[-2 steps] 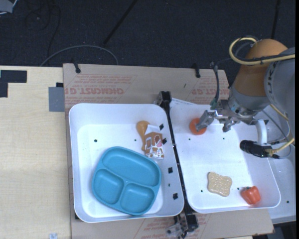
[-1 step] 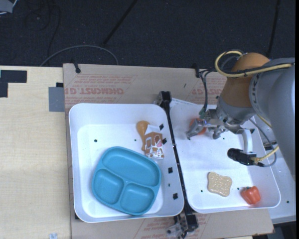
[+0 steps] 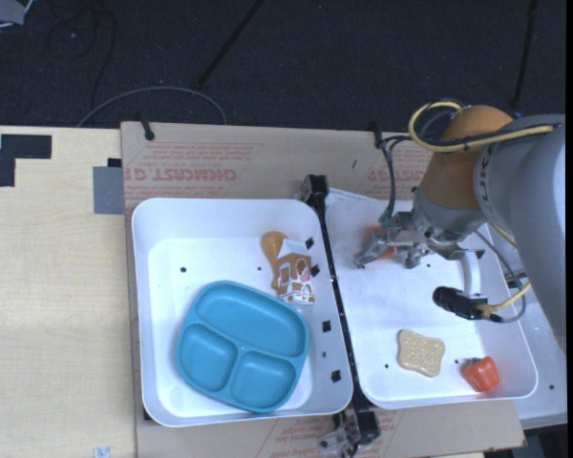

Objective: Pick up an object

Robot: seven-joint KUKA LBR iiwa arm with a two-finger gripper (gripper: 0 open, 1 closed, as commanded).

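On the desk (image 3: 57,284), two shallow white bins sit side by side on a cardboard sheet (image 3: 220,165). Left bin (image 3: 158,246): a blue divided plate (image 3: 242,344) lies flat toward the near side; just beyond its far right corner rest a small brown-and-white printed packet (image 3: 294,280) and a tan drumstick-shaped toy (image 3: 273,246), the two touching or nearly so. Right bin (image 3: 382,351): a tan slice of toast (image 3: 420,352) and a red-orange pepper-like toy (image 3: 480,373) lie near the front edge, close together but apart. The arm (image 3: 516,189) reaches in from the right with its pincer (image 3: 392,252) low over the far part of the right bin, close to the dividing wall. Whether the pincer is spread or closed cannot be told at this angle, and nothing is seen held in it.

No object looks picked yet, and none lies beneath the pincer; the toast and the pepper are well apart from it, toward the front. Risks, judged from this layout: a descent at the present spot would likely close on bare bin floor. The flat toast offers little height for a grasp and may slip out. The pepper sits near the bin's front right corner, where the wall could block one side of the pincer. The trailing cables (image 3: 477,303) could also drag across the bin.
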